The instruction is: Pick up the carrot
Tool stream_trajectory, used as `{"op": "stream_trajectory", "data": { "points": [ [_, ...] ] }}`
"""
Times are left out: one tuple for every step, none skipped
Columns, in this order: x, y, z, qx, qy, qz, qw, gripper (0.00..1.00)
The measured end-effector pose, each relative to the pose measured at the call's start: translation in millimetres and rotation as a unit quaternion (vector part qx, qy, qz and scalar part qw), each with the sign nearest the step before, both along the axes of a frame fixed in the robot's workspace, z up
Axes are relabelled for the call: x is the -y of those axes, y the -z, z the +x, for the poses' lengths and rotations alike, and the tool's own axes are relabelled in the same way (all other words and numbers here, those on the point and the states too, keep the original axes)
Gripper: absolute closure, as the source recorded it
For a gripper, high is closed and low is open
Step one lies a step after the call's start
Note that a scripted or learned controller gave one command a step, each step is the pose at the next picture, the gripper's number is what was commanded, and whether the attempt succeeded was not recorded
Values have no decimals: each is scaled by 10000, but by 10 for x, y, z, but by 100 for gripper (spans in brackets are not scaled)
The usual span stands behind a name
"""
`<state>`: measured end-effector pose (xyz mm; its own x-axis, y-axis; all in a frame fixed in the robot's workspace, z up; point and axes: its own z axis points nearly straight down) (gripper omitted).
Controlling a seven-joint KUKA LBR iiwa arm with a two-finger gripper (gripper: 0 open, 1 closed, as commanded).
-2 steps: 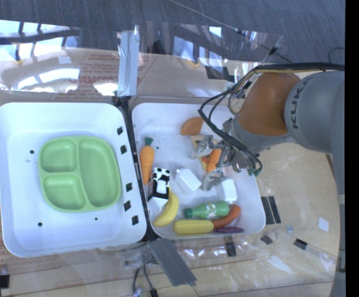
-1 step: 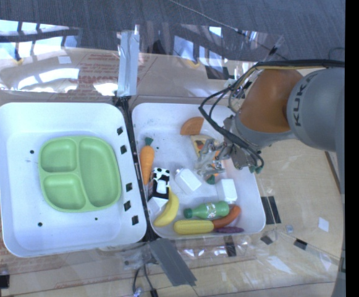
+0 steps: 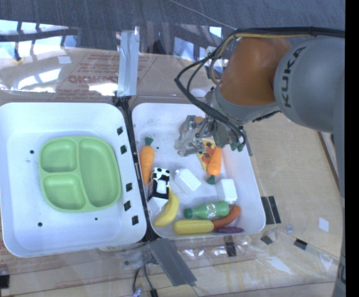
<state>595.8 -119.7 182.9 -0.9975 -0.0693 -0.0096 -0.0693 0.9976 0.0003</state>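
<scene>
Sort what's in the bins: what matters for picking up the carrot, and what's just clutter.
For the job:
carrot by the right bin's left wall
gripper

Lying about:
second carrot
banana
green bottle
white blocks
green plate, left bin

Bright, rather soft picture; glare, perhaps window light, along the top.

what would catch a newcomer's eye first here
The big grey arm with its orange band reaches in from the right, its gripper low over the right bin. That bin is crowded with toy food: a carrot by its left wall, another orange piece just right of the gripper, and a banana near the front. In the left bin lies a green divided plate.
</scene>
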Motion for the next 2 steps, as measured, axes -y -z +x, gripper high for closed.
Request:
{"op": "stream_trajectory", "data": {
  "points": [
    [34,33,-23,-35,24,-5,10000,0],
    [697,74,82,-30,-1227,-17,9924,0]
  ]
}}
